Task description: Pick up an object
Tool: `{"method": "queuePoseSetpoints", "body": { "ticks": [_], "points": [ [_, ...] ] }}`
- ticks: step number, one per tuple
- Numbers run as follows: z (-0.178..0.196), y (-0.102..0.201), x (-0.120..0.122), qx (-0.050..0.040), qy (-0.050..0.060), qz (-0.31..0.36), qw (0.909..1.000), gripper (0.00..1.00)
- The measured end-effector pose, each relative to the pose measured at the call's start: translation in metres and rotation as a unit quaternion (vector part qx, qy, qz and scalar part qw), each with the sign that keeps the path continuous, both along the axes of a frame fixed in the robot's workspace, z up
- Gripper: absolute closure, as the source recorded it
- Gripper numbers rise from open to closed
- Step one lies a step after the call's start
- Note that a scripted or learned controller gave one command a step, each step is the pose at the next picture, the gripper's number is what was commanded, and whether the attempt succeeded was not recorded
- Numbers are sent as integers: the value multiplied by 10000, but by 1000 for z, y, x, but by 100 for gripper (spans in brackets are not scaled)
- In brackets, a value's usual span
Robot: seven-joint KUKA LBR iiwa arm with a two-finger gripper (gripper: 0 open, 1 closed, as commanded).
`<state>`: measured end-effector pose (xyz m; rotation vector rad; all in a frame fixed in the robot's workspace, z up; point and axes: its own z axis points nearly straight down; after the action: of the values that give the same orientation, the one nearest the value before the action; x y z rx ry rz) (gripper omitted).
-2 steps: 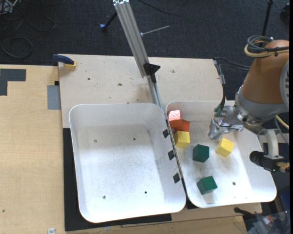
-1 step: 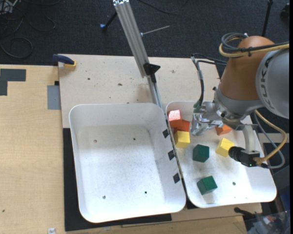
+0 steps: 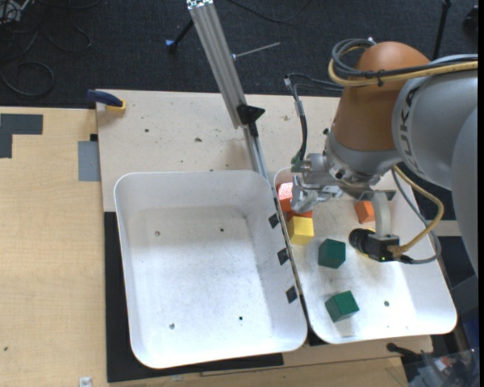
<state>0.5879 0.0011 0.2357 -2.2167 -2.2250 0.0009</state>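
My gripper hangs over the left side of the right bin, reaching in from the right on the grey arm with the orange band. Directly below it lies a yellow block. A red-orange block sits just left of it against the bin's wall. A dark green block lies to the lower right of the yellow one, and a second green block rests nearer the front. An orange block lies to the right, partly behind the arm's cabling.
The left bin stands beside the right one, and black clips line the shared wall. A slanted aluminium rail rises behind the bins. A black cable connector hangs low over the right bin.
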Motion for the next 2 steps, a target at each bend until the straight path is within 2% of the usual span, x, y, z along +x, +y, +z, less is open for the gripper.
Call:
{"method": "queuePoseSetpoints", "body": {
  "ticks": [1, 2],
  "points": [
    [-12, 47, 14, 4, 9, -2, 10000, 100],
    [-10, 85, 41, -1, 0, -4, 10000, 100]
  ]
}}
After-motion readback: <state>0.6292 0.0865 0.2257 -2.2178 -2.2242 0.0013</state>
